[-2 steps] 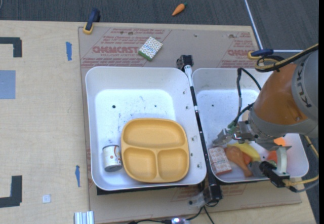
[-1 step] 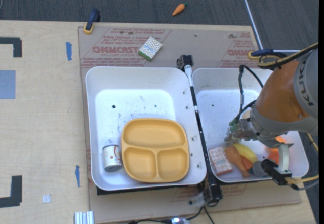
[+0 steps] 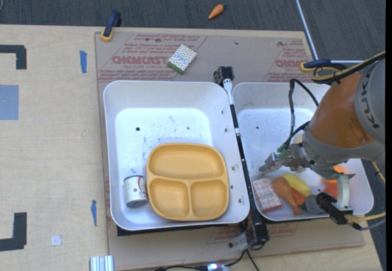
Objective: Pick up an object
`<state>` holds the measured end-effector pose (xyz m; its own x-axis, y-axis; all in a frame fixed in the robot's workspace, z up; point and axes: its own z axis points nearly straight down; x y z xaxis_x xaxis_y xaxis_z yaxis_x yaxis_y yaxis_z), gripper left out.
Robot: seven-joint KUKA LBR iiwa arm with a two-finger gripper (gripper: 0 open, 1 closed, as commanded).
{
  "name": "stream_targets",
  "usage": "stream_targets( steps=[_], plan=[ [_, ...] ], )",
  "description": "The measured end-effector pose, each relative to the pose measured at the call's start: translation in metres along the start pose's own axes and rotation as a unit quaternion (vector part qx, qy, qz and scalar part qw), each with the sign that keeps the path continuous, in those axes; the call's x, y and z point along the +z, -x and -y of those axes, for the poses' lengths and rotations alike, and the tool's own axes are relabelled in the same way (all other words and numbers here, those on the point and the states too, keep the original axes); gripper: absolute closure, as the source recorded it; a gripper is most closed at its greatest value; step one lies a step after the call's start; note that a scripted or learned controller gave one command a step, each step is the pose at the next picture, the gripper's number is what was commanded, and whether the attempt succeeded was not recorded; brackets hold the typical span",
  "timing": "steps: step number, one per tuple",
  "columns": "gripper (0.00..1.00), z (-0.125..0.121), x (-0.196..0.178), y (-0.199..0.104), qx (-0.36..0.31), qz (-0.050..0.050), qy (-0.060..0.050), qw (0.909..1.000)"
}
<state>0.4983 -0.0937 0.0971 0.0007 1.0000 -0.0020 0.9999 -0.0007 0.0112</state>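
1. We see the gripper low in the right bin, just above the pile of objects at its near end.
2. We cannot tell how it is set.
3. The pile holds a patterned packet, an orange piece and a yellow piece, lying close together.
4. In the left bin we see a yellow divided tray with a small cup just beside it.
5. On the worktop behind the bins lies a small box.

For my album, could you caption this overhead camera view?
Robot gripper hovers over toy food in the right bin; yellow divided plate fills the left.
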Motion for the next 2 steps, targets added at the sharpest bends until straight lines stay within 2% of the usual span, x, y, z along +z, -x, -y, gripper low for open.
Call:
stream_targets(
  steps=[1, 2],
  plan=[
    [0.00, 0.016, 0.010, 0.000, -0.001, -0.001, -0.001, 1.0000],
    [1.00, 0.013, -0.001, 0.000, 0.000, 0.001, 0.004, 1.0000]
  ],
)
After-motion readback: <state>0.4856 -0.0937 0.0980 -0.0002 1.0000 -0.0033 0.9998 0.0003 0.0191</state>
